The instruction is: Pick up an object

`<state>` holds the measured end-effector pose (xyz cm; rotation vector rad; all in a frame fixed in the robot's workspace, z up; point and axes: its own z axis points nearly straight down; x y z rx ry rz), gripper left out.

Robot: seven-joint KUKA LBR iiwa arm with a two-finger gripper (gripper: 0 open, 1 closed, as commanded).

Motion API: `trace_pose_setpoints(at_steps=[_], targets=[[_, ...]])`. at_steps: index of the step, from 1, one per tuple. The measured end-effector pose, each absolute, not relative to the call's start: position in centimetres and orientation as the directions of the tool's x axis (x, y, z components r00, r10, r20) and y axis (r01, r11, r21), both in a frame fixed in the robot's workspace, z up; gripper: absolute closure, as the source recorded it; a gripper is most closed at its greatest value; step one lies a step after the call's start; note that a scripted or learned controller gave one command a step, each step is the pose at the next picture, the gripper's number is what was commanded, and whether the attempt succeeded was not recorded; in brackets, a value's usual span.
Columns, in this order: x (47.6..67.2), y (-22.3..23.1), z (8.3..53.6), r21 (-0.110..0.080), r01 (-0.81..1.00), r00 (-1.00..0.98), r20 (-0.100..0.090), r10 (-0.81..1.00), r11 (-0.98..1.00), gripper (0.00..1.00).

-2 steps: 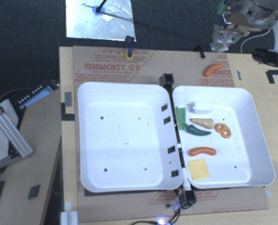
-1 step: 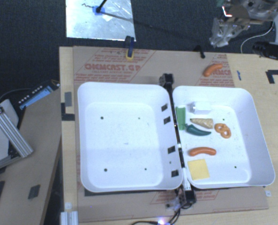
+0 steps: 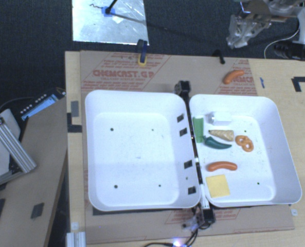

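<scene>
1. Hovering high at upper right, claw well apart from both bins, over dark floor beyond the counter. Finger spacing blurred; cannot tell whether wide or narrow. Nothing seen between them.
2. Lying in right bin: white block, green stick, tan cone, dark green pepper, pretzel, sausage, yellow square. Second sausage stranded outside, on cardboard behind that bin.
3. Risk, crowding: cone, pepper and green stick touching or just beside each other; likely to nudge a neighbour or pinch two at once.
4. Risk, flatness: yellow square looks thin; probably scraped over, not lifted.
5. Risk, wall: green stick hard against the bin's left wall; probable finger strike on the rim.
6. Risk, rolling: sausage round, apt to squirt out sideways under an off-centre close.
7. Left bin: a descent there would probably close on air.
</scene>
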<state>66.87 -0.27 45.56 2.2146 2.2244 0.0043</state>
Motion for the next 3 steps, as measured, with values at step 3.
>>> trace_pose_setpoints(at_steps=[3], targets=[[66.7, 0.1, 50.7, 0.003, 1.0, -0.002, 0.0, 1.0, 0.002, 1.0]])
